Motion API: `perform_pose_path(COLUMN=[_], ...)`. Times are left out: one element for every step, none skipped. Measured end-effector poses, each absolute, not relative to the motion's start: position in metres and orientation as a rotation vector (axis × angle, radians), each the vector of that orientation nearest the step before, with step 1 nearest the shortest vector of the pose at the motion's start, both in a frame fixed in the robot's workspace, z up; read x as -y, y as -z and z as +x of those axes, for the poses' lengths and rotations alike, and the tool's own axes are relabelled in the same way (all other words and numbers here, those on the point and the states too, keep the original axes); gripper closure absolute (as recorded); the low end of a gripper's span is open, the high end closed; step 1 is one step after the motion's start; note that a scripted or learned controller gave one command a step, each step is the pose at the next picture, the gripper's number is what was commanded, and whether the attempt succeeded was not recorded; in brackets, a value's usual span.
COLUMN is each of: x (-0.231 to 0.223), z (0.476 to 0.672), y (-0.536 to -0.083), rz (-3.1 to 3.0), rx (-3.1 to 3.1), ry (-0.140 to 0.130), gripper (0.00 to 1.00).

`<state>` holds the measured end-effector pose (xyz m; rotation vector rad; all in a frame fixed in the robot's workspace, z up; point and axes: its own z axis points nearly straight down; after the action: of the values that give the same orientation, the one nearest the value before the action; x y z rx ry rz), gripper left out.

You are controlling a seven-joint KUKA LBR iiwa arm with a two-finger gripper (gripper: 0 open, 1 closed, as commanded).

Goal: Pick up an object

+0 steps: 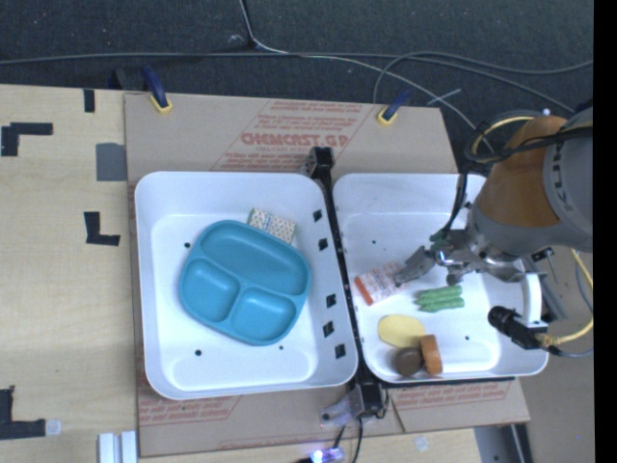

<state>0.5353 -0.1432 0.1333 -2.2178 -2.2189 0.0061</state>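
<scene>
Down in the right bin (405,196), the gripper (413,268) hovered beside the small orange-and-white packet (375,285), mid-approach by my read, grip state impossible to tell, and the next move called for settling squarely over that packet before closing.

1. Two shallow white bins: left bin (154,287), right bin (386,196).
2. One blue divided plate (244,283), with three compartments, in the left bin.
3. One small patterned packet (273,225) at the plate's far edge.
4. In the right bin, one each: red-and-white packet (375,284), green pea pod (440,301), yellow lemon-shaped piece (400,330), brown round piece (409,361), orange piece (431,354).
5. Two clamps on the cardboard's far edge (157,95) (391,112).
</scene>
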Motion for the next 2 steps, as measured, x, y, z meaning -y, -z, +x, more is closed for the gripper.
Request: perform_pose_path(x=[0.143, 0.141], z=[0.537, 0.541], y=[-0.086, -0.103], rz=[-2.221, -2.222], rx=[2.221, 2.227], ry=[0.002, 0.018], gripper=[0.0, 1.0])
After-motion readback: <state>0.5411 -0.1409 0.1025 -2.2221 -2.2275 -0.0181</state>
